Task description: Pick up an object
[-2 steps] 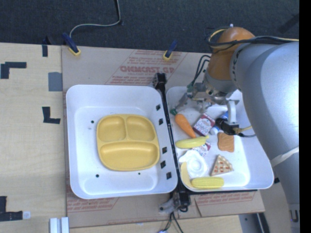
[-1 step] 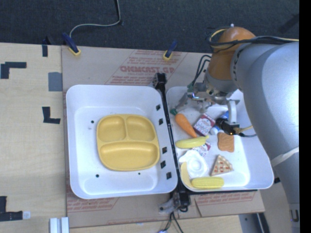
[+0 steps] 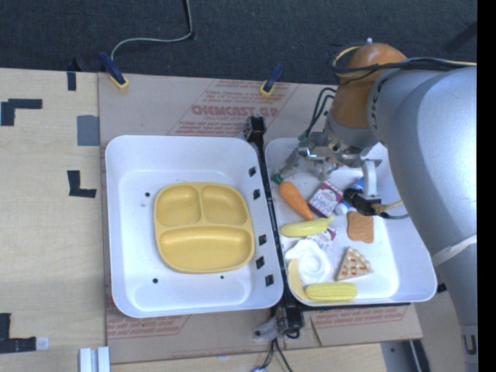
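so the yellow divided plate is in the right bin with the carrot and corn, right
Not quite. The camera view shows the yellow divided plate alone in the left bin. The carrot and corn lie in the right bin, where the claw is reaching.

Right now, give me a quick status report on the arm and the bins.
Gripper low over right bin, holding nothing visible. Carrot just below it, banana and packet crowding close. Yellow plate alone in left bin.

A robotics lab is showing here: cardboard [image 3: 194,111] is lying clamped over the worktop [image 3: 46,208], tape marks [image 3: 77,184] and cables [image 3: 155,41] running about.
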Robot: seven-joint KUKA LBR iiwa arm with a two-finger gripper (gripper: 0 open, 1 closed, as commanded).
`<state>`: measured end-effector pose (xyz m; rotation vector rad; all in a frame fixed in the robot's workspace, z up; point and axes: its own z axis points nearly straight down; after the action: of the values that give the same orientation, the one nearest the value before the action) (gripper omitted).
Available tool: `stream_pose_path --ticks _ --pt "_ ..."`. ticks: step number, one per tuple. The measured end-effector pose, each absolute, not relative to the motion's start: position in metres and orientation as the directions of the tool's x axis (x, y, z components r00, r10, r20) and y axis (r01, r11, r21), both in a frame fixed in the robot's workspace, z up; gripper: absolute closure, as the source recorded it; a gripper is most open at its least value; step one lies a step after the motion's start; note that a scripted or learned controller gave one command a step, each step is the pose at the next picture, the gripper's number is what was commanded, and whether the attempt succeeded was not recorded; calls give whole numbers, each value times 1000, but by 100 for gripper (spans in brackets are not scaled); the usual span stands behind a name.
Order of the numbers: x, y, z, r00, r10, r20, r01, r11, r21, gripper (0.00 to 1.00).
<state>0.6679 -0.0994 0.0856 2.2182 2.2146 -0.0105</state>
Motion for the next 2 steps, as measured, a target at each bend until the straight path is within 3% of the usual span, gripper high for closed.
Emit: stream_pose_path --ticks 2 --pt "668 -100 85 1 1000 -10 1000 -1 0 0"
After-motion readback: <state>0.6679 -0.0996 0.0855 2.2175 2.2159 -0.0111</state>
